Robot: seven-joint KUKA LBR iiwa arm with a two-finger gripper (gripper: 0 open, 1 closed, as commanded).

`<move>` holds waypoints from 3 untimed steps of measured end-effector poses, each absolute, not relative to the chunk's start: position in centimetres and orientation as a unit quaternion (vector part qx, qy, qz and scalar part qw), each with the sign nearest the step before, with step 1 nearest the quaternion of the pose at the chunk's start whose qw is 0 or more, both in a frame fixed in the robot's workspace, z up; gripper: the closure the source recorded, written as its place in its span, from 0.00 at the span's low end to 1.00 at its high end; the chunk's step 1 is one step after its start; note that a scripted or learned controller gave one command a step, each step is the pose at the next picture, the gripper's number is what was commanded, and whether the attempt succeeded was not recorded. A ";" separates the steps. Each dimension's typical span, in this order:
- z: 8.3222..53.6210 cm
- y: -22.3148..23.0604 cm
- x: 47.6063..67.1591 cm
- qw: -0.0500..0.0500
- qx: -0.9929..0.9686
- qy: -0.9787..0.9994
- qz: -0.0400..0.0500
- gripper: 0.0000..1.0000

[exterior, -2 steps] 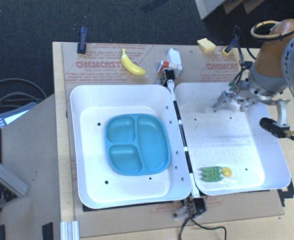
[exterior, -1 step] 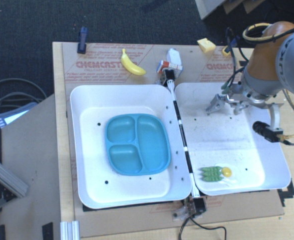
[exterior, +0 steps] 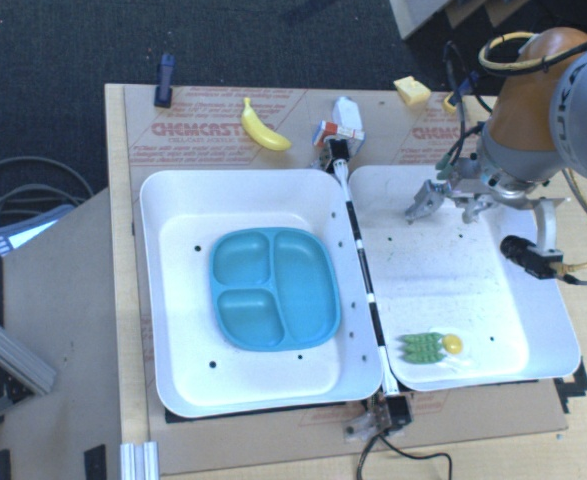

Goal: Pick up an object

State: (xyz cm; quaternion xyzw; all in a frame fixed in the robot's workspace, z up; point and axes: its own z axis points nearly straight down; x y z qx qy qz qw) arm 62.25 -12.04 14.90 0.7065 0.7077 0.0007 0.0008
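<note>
Nearest the camera, at the near edge of the right bin [exterior: 533,363], lies a small green-and-yellow toy [exterior: 428,346], flat on the bin floor close to the divider between the two bins. It is the only loose thing in that bin, so I take it as the likely target for the pick. In the left bin [exterior: 173,228] a blue divided plate [exterior: 273,288] rests in the middle.

The end effector [exterior: 443,196] hangs over the far part of the right bin, well apart from the green-and-yellow toy, with the grey and orange arm [exterior: 538,88] reaching in from the right. Its fingers look spread, one prong [exterior: 420,204] pointing left toward the divider, and nothing sits between them. Whether the tips touch the bin floor I cannot tell.

Judged from this, the task is not yet done: nothing has been lifted, and the approach, the closing on the object and the raise are all left.

Beyond the bins, on the far strip of the counter [exterior: 133,168], lie a yellow banana [exterior: 263,131], a small dark blue object [exterior: 164,78], a red-and-white packet [exterior: 341,126] and a pale yellow block [exterior: 411,91].
</note>
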 end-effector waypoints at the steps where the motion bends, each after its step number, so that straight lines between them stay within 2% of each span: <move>1: 18.4 -11.9 61.3 0.001 0.707 0.707 0.000 0.00; 2: 8.4 -12.2 63.3 -0.001 0.707 0.707 0.000 0.00; 3: 8.5 -15.4 62.3 -0.001 0.707 0.707 -0.001 0.00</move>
